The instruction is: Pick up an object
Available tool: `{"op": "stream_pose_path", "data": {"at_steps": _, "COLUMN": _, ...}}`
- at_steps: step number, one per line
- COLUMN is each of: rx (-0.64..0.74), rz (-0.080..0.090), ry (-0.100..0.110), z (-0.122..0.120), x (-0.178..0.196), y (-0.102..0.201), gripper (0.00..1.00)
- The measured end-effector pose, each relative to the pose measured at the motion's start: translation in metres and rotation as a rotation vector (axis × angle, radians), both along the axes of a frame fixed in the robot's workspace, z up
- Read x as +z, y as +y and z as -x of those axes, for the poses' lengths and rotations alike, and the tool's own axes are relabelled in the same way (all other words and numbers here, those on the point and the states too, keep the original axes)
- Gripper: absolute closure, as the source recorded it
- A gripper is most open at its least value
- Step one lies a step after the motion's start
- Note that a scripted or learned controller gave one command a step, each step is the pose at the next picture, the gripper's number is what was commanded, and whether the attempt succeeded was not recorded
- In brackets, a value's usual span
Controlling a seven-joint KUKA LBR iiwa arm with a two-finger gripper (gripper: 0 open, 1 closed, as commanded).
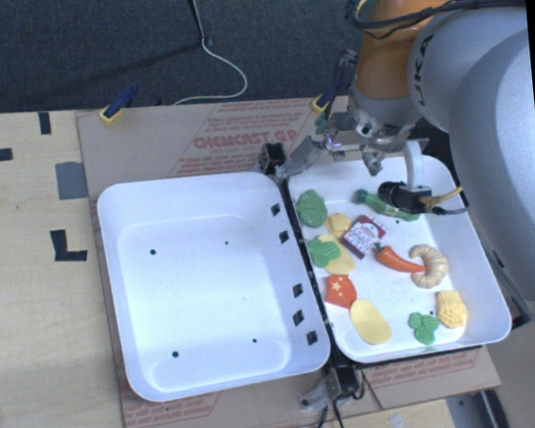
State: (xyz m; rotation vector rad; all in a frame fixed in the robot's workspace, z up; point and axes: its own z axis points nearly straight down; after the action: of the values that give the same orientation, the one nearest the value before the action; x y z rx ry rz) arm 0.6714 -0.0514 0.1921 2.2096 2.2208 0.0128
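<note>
Toys (385, 263) crowded in the right bin (486, 328), all small, light, hard plastic by the look, likely slippery. Carrot (399, 260) mid-bin, slim and stiff: best pinched across its middle. Beside it a croissant (430, 264), corn (452, 309) near the front, a yellow oval (370, 322), a green leafy piece (310, 208). Left bin (117, 213) bare white on the desk (29, 278). Pincer (380, 155) at the right bin's far edge; open or closed, cannot tell, nothing seen held.
</note>
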Motion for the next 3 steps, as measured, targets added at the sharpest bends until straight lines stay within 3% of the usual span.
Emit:
{"op": "stream_pose_path", "data": {"at_steps": 1, "rx": 0.002, "rz": -0.003, "ry": 0.013, "z": 0.003, "x": -0.008, "y": 0.073, "gripper": 0.00}}
{"op": "stream_pose_path", "data": {"at_steps": 2, "rx": -0.009, "rz": 0.011, "ry": 0.004, "z": 0.000, "x": -0.069, "y": 0.131, "gripper": 0.00}}
{"op": "stream_pose_path", "data": {"at_steps": 3, "rx": -0.015, "rz": 0.019, "ry": 0.003, "z": -0.001, "x": -0.071, "y": 0.137, "gripper": 0.00}}
